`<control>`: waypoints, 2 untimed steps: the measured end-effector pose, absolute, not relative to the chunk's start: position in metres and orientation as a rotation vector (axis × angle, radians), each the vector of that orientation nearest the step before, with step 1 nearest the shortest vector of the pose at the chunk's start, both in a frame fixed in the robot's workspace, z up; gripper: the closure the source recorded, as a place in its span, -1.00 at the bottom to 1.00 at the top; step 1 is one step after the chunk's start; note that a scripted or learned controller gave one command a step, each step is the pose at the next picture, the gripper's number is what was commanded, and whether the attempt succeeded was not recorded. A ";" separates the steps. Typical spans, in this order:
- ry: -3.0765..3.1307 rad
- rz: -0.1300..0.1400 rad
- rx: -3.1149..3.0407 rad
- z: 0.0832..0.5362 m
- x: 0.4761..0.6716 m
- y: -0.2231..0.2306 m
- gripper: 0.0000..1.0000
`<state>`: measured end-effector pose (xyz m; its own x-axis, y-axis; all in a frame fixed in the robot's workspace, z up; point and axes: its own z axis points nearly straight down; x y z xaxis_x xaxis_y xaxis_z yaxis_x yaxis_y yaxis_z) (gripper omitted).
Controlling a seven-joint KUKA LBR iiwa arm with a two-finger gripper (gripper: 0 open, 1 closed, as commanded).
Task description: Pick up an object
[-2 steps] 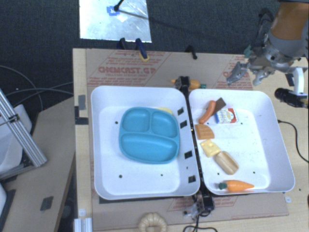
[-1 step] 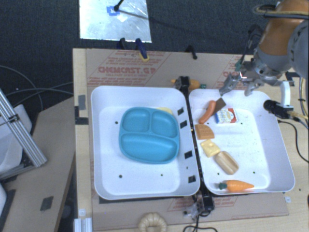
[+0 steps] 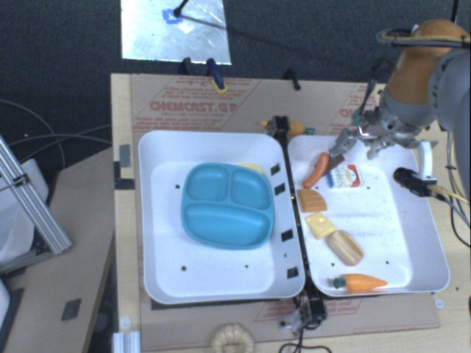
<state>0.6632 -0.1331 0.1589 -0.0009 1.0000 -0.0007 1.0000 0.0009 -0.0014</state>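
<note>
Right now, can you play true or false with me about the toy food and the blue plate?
1. The blue plate lies in the left bin. True.
2. Two carrots share the right bin. True: one carrot near the top, another carrot at the bottom edge.
3. The gripper holds a carrot. False: nothing is between its fingers.
4. The small carton sits on the blue plate. False: it lies in the right bin.
</note>
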 end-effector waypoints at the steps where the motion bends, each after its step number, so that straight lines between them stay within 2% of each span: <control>1: -2.222 0.002 -2.220 0.101 0.656 -0.137 -1.00; 2: -2.230 -0.004 -2.224 0.091 0.660 -0.138 -1.00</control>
<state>0.6597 -0.1383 0.0912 -0.0027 1.0000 -0.0039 1.0000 0.0027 0.0073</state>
